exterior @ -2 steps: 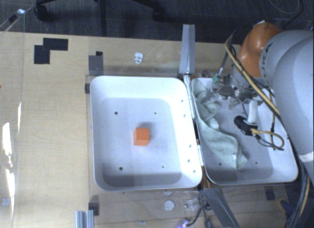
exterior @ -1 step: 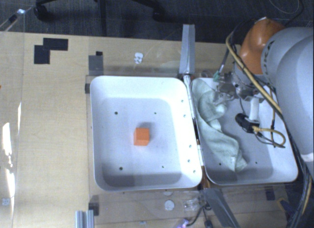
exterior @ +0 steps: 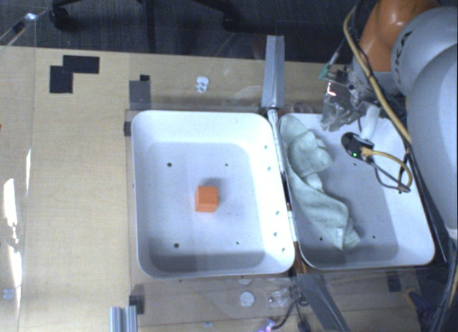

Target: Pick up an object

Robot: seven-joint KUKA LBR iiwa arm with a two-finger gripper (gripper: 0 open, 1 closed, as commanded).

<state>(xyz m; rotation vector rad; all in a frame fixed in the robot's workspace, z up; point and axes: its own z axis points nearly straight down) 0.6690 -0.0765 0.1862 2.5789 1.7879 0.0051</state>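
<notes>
Cube (exterior: 207, 199) sits mid left bin (exterior: 154, 252); cloth (exterior: 315, 191) lies along right bin's (exterior: 401, 252) left wall. Hand (exterior: 342, 112) hovers over its far edge; grip state unclear.

Bright, even light; soft shadows; slight blur.

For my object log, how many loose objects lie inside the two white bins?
2. An orange block lies near the middle of the left bin. A crumpled white cloth lies along the right bin's left side; it may hide something smaller.
</notes>
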